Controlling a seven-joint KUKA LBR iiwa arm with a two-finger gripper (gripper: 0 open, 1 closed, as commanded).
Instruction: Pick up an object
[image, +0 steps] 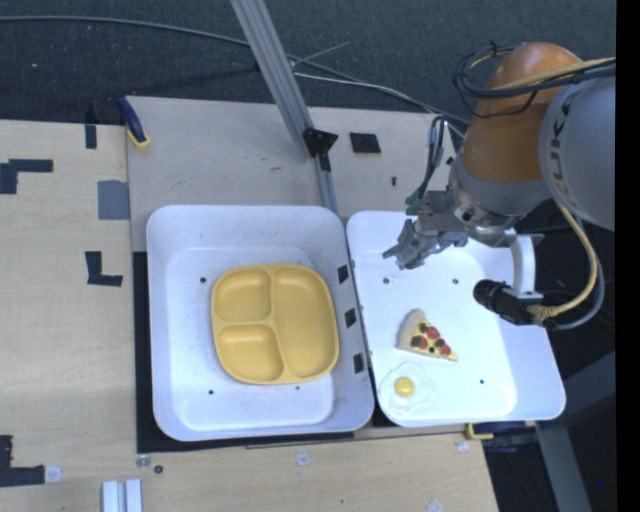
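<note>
- I have the gripper (408, 255) hovering over the right bin (520, 395); its jaws look slightly spread, pinching nothing.
- The pizza slice (427, 337) lies below the jaws, apart; the fried egg (404, 386) lies further on.

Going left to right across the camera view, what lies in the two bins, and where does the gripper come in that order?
Yellow divided plate in the left bin → fried egg → pizza slice, both in the right bin. The gripper hangs above the right bin at about the egg's position across, so its place in the order is unclear.
</note>
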